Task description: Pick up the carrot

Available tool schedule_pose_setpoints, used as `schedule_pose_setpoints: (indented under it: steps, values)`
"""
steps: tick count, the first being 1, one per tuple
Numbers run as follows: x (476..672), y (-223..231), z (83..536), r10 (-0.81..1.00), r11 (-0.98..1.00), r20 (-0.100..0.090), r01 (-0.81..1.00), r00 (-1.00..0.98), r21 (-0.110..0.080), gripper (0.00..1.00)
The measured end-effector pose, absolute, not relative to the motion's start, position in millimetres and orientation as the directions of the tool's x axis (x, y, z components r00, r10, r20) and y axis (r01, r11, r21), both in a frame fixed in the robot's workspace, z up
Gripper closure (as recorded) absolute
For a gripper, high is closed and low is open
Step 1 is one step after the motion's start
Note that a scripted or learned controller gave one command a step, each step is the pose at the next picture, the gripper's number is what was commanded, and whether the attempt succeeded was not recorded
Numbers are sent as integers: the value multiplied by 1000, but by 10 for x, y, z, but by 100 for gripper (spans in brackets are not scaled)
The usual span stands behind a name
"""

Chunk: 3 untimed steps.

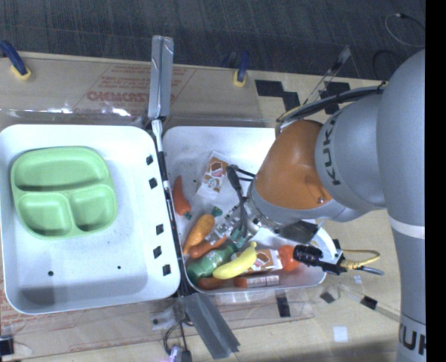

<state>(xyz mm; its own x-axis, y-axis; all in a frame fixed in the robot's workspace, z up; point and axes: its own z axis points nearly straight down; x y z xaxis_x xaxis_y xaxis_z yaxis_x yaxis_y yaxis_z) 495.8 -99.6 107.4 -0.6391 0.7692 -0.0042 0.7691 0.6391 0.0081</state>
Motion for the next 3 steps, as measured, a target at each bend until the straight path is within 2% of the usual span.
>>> schedule_pose_setpoints:
  steps: [1,2,3]
  values:
    - [4774,-400,1915,922,386,1,922,-386,-1,100]
    - [4771,-195,2163,959,283,0,959,-283,0,100]
    - [4771,-193,2163,959,283,0,959,-283,-1,0]
